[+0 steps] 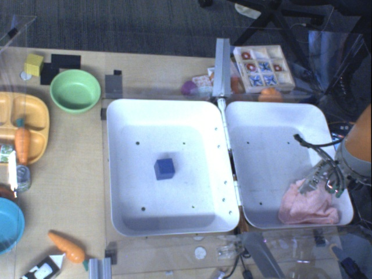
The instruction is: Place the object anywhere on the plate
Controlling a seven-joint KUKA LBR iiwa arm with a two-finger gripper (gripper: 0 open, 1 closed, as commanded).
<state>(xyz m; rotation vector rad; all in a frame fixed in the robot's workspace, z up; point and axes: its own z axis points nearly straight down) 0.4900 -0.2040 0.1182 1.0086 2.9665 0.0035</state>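
Grey arm w/ gripper (323, 178) low over right white bin (273, 121), touching crumpled pink cloth (308, 204); finger state unclear. Small blue cube (165, 168) in left bin (163, 112), wood counter (75, 179).

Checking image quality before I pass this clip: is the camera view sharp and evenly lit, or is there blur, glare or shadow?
Camera view: soft overall, small print on the box unreadable; light is even, with faint shadows beside the blue cube and under the pink cloth; no strong glare on the left bin; the claw looks slightly smeared.
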